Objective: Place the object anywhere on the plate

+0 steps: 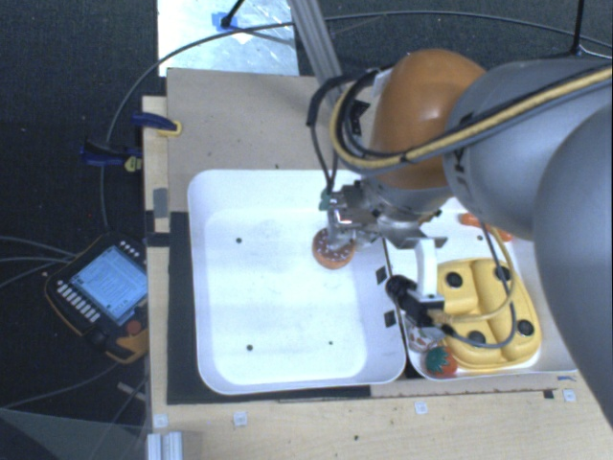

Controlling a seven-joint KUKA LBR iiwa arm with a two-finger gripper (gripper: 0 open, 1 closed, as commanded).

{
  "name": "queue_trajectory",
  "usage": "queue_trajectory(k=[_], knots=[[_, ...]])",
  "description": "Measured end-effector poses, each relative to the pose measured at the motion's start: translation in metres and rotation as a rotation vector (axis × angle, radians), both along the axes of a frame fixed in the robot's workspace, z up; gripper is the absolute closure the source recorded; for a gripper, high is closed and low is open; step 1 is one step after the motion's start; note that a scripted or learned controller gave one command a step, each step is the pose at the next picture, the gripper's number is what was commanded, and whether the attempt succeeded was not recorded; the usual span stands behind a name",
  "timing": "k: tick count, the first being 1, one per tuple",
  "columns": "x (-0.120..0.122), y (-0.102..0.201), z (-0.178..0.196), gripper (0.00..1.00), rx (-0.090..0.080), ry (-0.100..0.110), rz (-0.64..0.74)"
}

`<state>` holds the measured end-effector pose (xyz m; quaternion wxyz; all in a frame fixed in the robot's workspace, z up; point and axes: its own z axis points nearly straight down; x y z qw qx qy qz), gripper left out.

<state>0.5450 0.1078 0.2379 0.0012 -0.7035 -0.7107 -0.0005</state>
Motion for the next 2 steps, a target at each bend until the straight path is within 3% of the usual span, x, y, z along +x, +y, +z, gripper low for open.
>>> queue_trajectory(k=[1, 2], knots=[[-0.0110, 0.0402, -0.0086, 1.00, -0.001, 0.000, -0.002], [-0.0105, 0.0384, -0.0084, 0.00, -0.002, -0.001, -0.005]])
